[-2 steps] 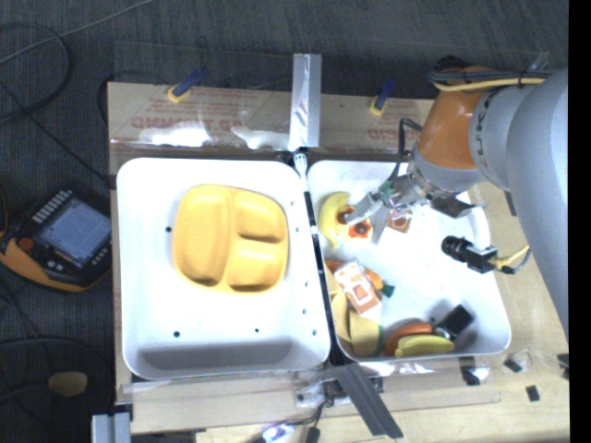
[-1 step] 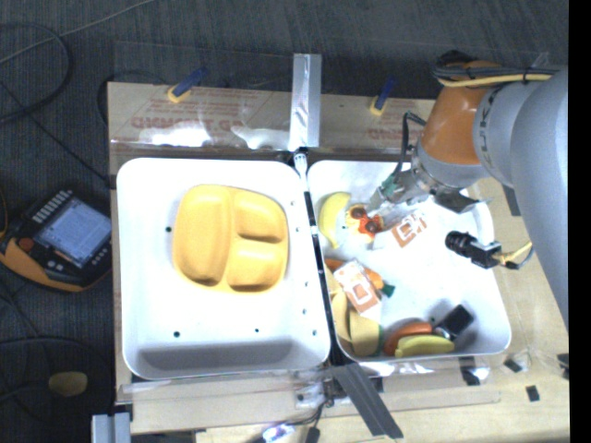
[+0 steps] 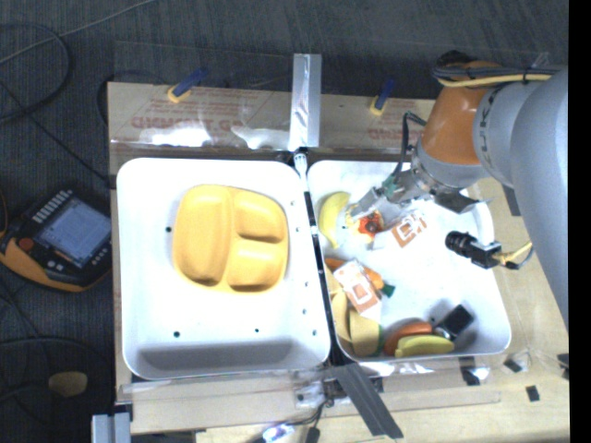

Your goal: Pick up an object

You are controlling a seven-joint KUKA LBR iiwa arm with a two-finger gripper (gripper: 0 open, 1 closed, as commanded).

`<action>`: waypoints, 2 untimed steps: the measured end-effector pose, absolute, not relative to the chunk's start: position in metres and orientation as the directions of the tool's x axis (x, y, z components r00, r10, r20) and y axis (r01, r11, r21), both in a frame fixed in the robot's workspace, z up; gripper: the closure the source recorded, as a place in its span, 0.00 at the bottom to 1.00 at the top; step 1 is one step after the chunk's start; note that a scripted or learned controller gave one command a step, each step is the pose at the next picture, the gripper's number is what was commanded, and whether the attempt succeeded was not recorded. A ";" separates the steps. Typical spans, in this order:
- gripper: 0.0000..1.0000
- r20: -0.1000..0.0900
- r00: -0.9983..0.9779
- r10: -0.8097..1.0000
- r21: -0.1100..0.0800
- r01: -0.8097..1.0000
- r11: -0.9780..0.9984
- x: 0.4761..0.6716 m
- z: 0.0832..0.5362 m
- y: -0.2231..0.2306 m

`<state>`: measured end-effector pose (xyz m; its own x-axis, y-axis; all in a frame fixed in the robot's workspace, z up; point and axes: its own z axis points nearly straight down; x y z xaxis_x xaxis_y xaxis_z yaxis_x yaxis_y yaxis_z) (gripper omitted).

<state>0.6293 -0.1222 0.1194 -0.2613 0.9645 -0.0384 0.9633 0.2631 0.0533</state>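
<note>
My gripper [image 3: 373, 212] is low in the upper left part of the right bin [image 3: 489, 275]. It sits over a small orange-red thing [image 3: 372, 222], right beside a yellow banana-shaped piece [image 3: 329, 216]. A white packet with orange print [image 3: 409, 231] lies just to its right. Whether anything is held is hidden by the gripper body.
The left bin [image 3: 148, 340] holds a yellow divided plate [image 3: 229, 238]. Nearer the front of the right bin lie another white-and-orange packet [image 3: 358, 290], a yellow wedge [image 3: 364, 329], a red and yellow-green fruit piece [image 3: 417, 339] and a small black block [image 3: 455, 320].
</note>
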 end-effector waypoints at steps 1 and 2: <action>0.00 -0.002 -0.077 0.997 -0.007 0.997 0.077 0.659 0.120 -0.117; 0.00 -0.006 -0.145 0.989 0.007 0.989 0.145 0.637 0.089 -0.113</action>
<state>0.6374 -0.1128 0.0887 -0.1454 0.9894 -0.0060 0.9893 0.1454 0.0067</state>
